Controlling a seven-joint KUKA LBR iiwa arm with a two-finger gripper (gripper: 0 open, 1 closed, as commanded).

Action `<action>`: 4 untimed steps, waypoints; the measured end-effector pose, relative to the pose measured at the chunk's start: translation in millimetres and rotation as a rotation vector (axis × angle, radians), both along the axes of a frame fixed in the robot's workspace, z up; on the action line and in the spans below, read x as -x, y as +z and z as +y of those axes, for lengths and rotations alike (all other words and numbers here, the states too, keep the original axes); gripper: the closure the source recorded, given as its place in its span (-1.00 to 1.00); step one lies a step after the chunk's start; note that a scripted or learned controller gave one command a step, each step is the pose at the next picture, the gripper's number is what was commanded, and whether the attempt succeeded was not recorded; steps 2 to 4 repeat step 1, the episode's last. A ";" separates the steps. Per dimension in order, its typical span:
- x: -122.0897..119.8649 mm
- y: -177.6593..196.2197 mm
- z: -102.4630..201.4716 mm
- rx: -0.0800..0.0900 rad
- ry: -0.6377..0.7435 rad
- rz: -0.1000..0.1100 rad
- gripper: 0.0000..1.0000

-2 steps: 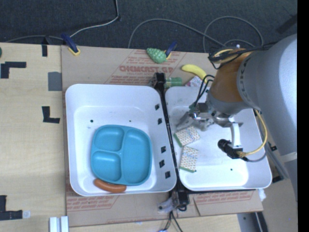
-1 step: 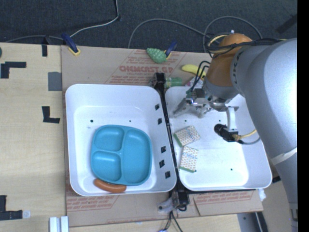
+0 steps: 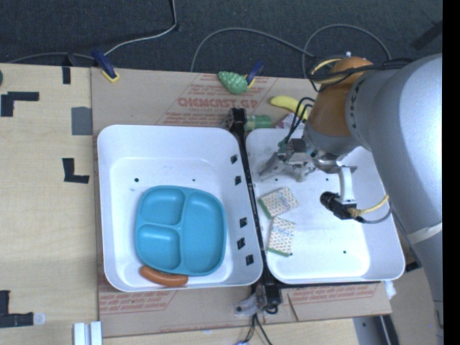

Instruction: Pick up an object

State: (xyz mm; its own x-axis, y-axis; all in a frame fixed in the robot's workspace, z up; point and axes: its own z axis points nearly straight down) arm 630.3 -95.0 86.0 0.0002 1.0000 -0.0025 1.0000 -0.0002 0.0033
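Now, risk: the claw (image 3: 277, 165) may close on bare bin floor, because no item sits between its fingers.
Second risk: flat pads are thin and can slip out.
Claw: fingers apart, holding nothing, low in the right bin (image 3: 374, 261).
Nearest item: green pad (image 3: 278, 202), just below the claw, apart from it.
Other pad (image 3: 281, 236): further down.
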 end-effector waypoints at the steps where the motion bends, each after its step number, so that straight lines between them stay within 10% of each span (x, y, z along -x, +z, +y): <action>1: -38.6 -0.8 -1.1 -0.001 0.003 0.001 -1.00; 4: -38.6 -0.8 -1.1 -0.001 0.003 0.001 -1.00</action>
